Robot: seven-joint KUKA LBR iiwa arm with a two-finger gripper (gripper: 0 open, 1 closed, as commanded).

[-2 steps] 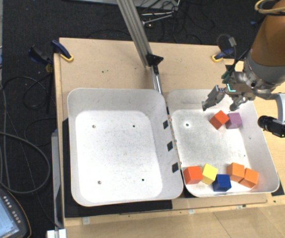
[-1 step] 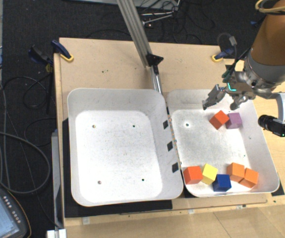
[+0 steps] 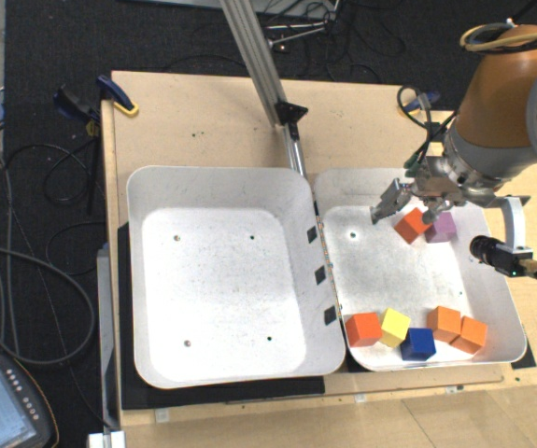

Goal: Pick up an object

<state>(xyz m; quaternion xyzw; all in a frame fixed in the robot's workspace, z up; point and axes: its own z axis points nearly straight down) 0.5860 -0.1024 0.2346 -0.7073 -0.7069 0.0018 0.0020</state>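
My gripper (image 3: 403, 226) hangs over the far part of the right bin (image 3: 380, 278), below the grey and orange arm. Its fingers are spread apart, so it is open. A red-orange block (image 3: 412, 224) lies tilted between them, closer to the right finger; I cannot tell whether either finger touches it. A purple block (image 3: 444, 228) sits just right of the red-orange one, against the right finger.
Along the right bin's near edge lie an orange block (image 3: 363, 329), a yellow block (image 3: 395, 326), a blue block (image 3: 418, 343) and two more orange blocks (image 3: 459, 328). The left bin (image 3: 156, 250) adjoins on the left. A metal pole (image 3: 259, 54) slants over the bench's far side.
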